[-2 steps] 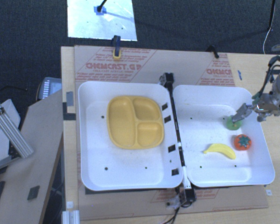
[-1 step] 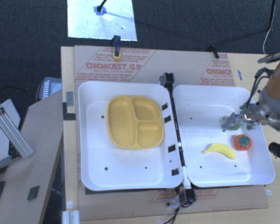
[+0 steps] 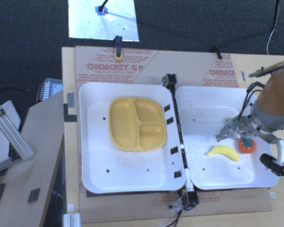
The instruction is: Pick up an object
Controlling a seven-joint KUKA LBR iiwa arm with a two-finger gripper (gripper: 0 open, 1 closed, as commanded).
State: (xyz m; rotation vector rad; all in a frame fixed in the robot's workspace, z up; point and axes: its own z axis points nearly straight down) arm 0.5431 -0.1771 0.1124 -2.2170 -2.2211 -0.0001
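Observation:
A yellow banana lies in the right bin, near its middle front. Just to its right sits a small red-orange fruit with a green top. My gripper hangs low over the right bin, directly behind and above the red-orange fruit and up-right of the banana. Nothing shows in its grasp. The arm's orange band is at the right edge.
The left bin holds a yellow divided plate. A black-clipped divider runs between the bins. A black part of the arm juts over the right bin's front right corner. The bins rest on a cardboard sheet.

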